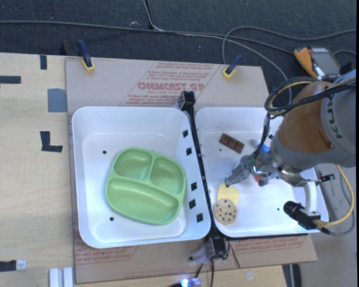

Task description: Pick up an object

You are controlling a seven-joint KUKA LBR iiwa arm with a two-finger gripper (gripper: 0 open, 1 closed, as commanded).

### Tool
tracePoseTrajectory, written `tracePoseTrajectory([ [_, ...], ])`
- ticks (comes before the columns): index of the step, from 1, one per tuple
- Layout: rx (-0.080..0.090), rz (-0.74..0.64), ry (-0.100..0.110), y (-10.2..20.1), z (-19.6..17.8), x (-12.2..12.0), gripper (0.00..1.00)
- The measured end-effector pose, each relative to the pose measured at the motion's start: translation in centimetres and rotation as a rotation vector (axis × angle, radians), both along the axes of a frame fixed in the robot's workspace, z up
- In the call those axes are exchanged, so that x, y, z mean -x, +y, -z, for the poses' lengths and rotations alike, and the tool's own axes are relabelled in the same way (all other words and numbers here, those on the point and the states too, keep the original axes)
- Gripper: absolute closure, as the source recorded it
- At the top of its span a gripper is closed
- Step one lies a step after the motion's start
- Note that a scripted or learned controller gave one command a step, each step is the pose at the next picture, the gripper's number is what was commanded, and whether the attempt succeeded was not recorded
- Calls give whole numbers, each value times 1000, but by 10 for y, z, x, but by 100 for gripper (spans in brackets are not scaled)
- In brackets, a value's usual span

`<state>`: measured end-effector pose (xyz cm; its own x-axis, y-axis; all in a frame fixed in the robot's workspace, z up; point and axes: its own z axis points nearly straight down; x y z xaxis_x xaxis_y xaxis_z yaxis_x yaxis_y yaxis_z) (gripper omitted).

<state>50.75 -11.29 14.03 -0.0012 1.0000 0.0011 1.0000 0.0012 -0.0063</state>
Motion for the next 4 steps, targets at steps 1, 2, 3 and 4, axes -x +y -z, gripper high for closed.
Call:
tracePoseTrajectory([
  [1, 1, 0, -3, 1, 53, 1, 0],
  [2, 0, -1, -4, 1, 41, 0, 100],
  [3, 2, -1, -10, 1, -14, -11, 100],
  [4, 3, 0, -10, -7, -61, -14, 100],
])
